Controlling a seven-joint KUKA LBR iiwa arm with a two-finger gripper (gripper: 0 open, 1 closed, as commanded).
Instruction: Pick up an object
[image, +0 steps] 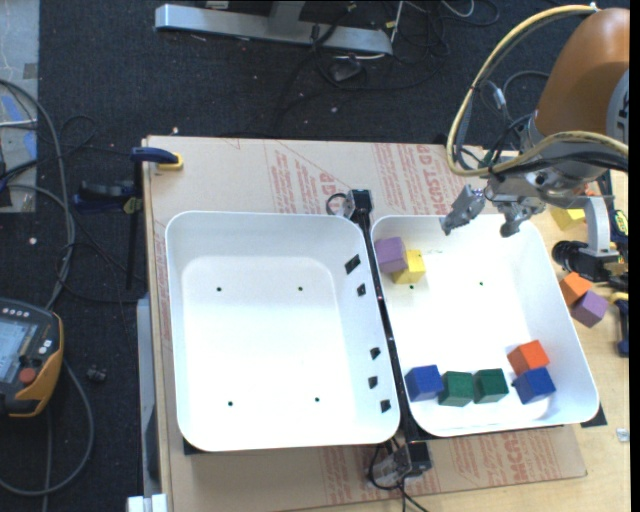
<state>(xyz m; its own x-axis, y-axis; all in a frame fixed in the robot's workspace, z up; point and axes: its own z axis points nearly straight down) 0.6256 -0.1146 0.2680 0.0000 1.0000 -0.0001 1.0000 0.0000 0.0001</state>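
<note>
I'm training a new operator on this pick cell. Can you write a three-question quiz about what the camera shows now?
1. True or false: the purple block touches the yellow block.
2. How many green blocks lie in the right bin?
3. The gripper is above which edge of the right bin: A near, B far, C left?

Key: 1 true. 2 two. 3 B.

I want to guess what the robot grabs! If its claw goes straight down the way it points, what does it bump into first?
Probably just the bare white floor of the right bin. The gripper hangs open over its far end; the purple block and yellow block sit off to the side. Depth is hard to judge here.
</note>
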